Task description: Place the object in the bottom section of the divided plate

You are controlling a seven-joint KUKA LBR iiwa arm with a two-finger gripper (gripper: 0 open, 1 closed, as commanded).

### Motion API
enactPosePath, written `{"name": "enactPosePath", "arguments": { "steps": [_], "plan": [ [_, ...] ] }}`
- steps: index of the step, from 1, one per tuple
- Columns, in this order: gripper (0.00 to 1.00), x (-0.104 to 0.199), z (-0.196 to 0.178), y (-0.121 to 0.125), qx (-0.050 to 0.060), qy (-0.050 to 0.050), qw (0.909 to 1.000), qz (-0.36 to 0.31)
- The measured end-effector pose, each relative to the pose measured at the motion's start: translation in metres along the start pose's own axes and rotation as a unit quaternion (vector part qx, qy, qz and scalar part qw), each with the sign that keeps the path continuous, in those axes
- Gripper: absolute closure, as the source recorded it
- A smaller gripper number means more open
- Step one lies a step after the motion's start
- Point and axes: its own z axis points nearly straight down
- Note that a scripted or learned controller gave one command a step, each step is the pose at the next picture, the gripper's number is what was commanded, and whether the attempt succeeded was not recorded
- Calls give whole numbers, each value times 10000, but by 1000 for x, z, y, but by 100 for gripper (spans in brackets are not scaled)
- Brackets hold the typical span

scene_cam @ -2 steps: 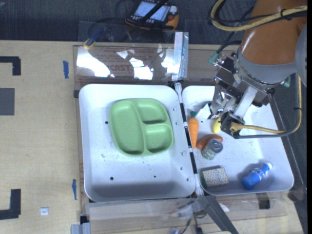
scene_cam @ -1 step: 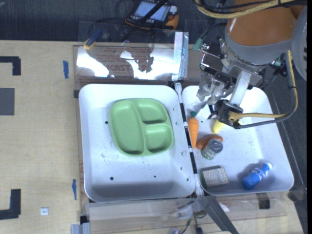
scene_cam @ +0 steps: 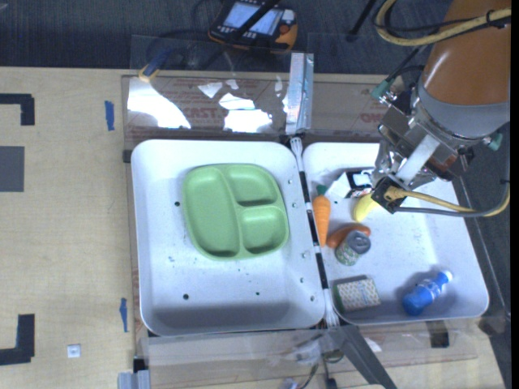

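A green divided plate [scene_cam: 217,211] lies in the left bin [scene_cam: 162,282], with one large section on its left and two small ones on its right; nothing rests in it. My gripper [scene_cam: 370,186] hangs low over the back of the right bin [scene_cam: 454,241], beneath the grey wrist. Just below it lies a small yellow object [scene_cam: 362,209]. An orange carrot [scene_cam: 322,219] lies along the right bin's left wall. The wrist hides what is directly under the gripper.
The right bin also holds a tipped can [scene_cam: 352,245] with an orange end, a green-edged sponge [scene_cam: 357,292] at the front, and a blue bottle [scene_cam: 425,292] at the front right. A ridge separates the two bins.
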Motion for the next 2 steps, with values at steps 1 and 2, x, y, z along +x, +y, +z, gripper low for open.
{"name": "enactPosePath", "arguments": {
  "steps": [1, 2],
  "plan": [
    [100, -20, 92, -33, 4, 3, 9867, 1625],
    [100, -10, 47, 64, -11, 16, 9710, 2390]
  ]
}}
